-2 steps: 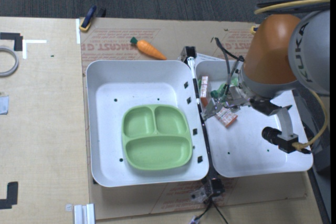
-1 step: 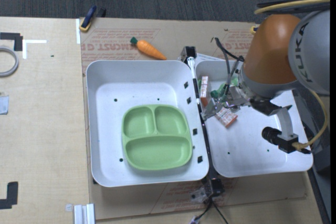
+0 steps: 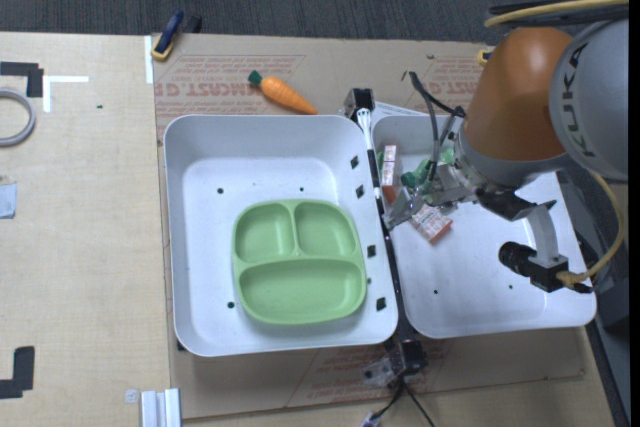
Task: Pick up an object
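Reaching into the right shallow white bin (image 3: pixel 520 310), the claw (image 3: pixel 418 197) sits low by small red-and-white packets (image 3: pixel 432 225), which touch its tip; I cannot tell its grip. Left lies a green divided plastic plate (image 3: pixel 298 261); beyond, an orange toy carrot (image 3: pixel 284 93).

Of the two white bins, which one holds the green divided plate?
The left bin holds the green plate. The right bin instead has small packets near its left wall, under the gripper.
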Robot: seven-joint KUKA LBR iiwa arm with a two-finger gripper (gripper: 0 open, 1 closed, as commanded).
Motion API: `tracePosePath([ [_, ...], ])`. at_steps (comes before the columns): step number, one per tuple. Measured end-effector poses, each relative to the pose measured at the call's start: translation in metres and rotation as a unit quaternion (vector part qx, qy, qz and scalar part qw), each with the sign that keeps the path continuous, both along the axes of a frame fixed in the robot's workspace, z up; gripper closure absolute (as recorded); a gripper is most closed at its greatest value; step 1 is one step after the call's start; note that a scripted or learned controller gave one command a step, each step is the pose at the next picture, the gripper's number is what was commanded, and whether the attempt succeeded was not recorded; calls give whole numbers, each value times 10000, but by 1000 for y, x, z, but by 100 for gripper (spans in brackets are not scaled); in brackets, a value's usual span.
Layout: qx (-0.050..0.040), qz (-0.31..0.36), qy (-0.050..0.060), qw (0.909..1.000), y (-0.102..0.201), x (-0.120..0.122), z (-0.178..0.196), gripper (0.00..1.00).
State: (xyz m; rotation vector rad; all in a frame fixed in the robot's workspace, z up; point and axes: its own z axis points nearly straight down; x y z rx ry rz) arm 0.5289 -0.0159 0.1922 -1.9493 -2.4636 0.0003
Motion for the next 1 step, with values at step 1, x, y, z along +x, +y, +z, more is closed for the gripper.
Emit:
tracePosePath([
  [1,0,0,0,10000,0,0,0,0],
])
